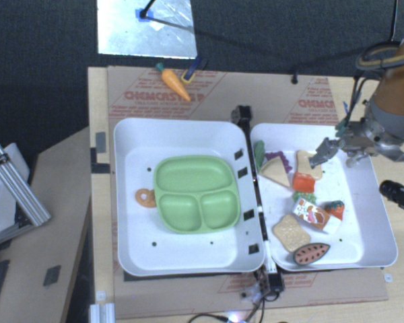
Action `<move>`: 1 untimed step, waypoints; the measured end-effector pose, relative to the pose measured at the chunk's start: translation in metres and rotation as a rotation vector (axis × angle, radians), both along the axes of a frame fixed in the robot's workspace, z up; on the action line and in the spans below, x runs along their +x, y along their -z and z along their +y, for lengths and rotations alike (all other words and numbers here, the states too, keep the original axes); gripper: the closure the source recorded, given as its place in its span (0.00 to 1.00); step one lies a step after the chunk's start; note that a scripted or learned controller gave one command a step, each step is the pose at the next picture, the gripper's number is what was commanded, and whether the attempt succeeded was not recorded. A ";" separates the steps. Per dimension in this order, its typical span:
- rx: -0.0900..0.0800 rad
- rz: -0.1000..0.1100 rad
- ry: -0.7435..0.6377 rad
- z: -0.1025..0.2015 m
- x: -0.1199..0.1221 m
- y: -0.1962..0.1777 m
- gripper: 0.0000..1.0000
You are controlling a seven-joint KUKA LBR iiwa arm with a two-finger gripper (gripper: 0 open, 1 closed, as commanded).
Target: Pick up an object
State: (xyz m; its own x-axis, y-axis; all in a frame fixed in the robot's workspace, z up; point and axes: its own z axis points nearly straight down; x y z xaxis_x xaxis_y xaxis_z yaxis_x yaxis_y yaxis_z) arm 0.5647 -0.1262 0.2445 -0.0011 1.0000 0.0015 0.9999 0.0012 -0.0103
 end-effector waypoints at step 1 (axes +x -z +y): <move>-0.001 -0.012 -0.002 0.000 0.002 -0.006 0.00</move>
